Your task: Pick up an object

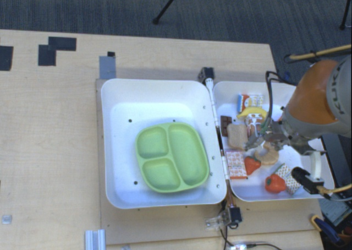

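Objects for picking lie crowded in the right bin (242,191): yellow banana (252,113), tan block (237,135), red-patterned packet (235,164), red pepper (275,183), small strawberry-like piece (252,165). Gripper (263,141) sits low among them, wrist covering the items beneath; grip state cannot be judged. Left bin (115,133) holds a green three-compartment plate (172,157). Arm's orange band (311,97) overhangs the right bin's far side.

1. Fixed above the bench (49,133), looking down at a slant.
2. Far enough back to take in both the left bin (118,100) and the right bin (228,97), plus floor beyond the bench.
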{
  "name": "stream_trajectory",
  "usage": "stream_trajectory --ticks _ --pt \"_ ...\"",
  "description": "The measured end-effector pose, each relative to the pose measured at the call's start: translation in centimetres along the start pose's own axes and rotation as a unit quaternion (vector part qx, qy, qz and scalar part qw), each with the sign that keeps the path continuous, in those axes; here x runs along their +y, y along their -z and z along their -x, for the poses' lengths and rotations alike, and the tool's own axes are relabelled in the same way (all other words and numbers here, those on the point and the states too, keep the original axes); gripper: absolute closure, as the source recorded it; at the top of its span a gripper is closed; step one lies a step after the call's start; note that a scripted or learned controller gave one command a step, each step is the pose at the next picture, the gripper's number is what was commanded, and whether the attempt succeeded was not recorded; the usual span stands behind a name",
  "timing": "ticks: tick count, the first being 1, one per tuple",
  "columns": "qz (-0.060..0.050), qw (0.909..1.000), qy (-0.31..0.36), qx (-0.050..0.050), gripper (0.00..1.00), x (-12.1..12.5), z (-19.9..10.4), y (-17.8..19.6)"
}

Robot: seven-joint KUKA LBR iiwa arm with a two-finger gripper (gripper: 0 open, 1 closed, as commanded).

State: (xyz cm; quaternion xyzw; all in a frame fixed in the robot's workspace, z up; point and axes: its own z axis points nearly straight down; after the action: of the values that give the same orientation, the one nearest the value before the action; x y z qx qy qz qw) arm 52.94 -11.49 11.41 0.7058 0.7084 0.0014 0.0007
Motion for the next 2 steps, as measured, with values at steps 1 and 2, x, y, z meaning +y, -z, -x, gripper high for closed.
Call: stream_trajectory --ticks 1,2 --pt "0.001 1.0 0.001 0.0 1.0 0.1 -0.06 1.05" --pt "0.001 1.0 0.001 0.0 0.0 0.1 -0.06 1.05"
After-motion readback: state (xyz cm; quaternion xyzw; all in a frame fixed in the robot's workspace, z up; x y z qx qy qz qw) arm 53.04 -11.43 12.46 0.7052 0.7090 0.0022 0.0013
